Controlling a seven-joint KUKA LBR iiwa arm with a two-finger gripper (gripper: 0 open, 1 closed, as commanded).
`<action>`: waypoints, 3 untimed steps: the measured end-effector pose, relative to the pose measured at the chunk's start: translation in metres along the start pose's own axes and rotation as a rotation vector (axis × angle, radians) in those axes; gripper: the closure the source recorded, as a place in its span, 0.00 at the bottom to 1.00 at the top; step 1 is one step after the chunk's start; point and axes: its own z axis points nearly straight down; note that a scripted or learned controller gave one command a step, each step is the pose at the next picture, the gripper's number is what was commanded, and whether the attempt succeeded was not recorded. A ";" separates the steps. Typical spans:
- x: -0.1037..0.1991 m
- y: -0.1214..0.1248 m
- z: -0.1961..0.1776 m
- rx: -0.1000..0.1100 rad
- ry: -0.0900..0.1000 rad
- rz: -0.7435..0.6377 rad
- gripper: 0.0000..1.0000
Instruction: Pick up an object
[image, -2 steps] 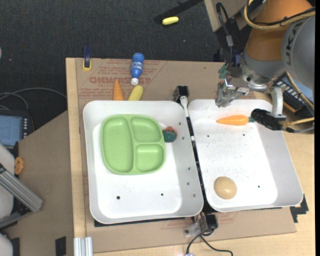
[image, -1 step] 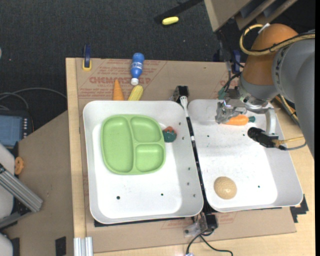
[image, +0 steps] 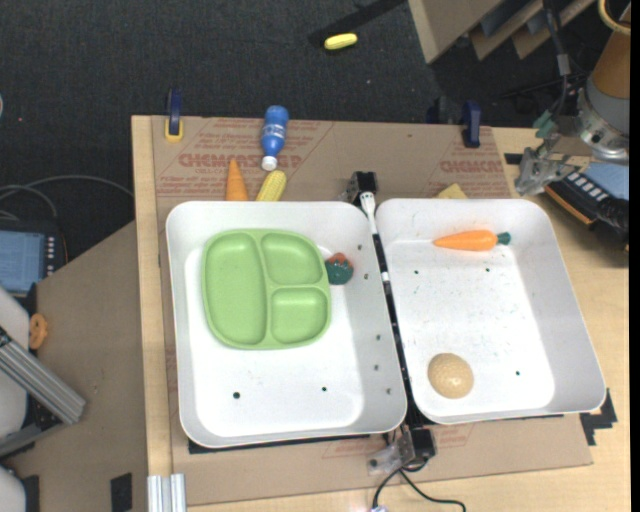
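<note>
The task looks to be at its opening step, the approach; the gripper (image: 535, 165) hangs outside the bins at the two o'clock corner of the right bin (image: 560, 300), above the surface (image: 610, 300) and well apart from every object, holding nothing, and whether it is open or closed I cannot tell, since it is small and seen against clutter.

No object is named, so any will serve; the likeliest candidates lie in the right bin, nearest the arm; the toy carrot (image: 466, 240) lies at twelve o'clock in that bin, close to its far wall, its length running nine to three o'clock with the green stem toward three; the tan ball (image: 451, 375) sits at about seven o'clock in the same bin, apart from the walls.

The next move, as I judge it, calls for swinging toward nine o'clock over the bin, centring above one object, and descending; the carrot is closest, but is slim and near the wall, so the grasp should cross its narrow width; the ball is round and may roll.

The carrot is bright orange, tapered, smooth; the ball is pale, matte, roughly egg-shaped.
</note>
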 end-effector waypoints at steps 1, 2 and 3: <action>0.091 -0.002 0.008 0.017 0.012 -0.013 1.00; 0.049 0.000 0.142 0.000 0.007 -0.009 1.00; 0.097 0.001 0.013 -0.001 0.008 -0.012 1.00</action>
